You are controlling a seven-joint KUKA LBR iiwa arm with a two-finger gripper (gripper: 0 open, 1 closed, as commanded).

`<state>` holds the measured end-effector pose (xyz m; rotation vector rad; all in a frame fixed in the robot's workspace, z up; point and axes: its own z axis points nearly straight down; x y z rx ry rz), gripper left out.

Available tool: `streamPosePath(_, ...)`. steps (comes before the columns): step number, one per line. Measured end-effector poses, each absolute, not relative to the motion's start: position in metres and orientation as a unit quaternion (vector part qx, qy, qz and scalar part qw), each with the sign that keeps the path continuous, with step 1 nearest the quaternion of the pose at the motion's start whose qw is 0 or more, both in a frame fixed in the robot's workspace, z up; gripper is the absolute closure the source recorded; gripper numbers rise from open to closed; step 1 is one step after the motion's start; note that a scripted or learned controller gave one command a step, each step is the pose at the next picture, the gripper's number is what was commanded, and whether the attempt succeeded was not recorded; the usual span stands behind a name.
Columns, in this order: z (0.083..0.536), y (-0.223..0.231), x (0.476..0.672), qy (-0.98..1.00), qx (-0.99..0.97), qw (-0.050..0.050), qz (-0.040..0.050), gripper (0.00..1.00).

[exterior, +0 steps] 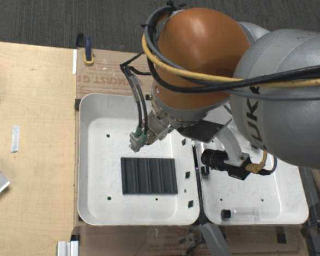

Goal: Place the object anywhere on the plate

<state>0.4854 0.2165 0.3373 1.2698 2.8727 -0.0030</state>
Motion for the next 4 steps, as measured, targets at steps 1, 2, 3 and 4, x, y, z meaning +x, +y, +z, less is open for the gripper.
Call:
streamPosePath(1,0.337,0.216,0.485,0.915,0.404,0.0,-0.0011,0.0)
streamPosePath(2,0.345,0.216,0.486,0.915,0.404,0.001,-0.0023,1.0)
streamPosePath(3,0.291,0.141,0.478,0.936,0.351,-0.001,-0.0013,1.0)
streamPosePath(4,0.293,0.154,0.529,0.969,0.248,0.001,-0.0003,1.0)
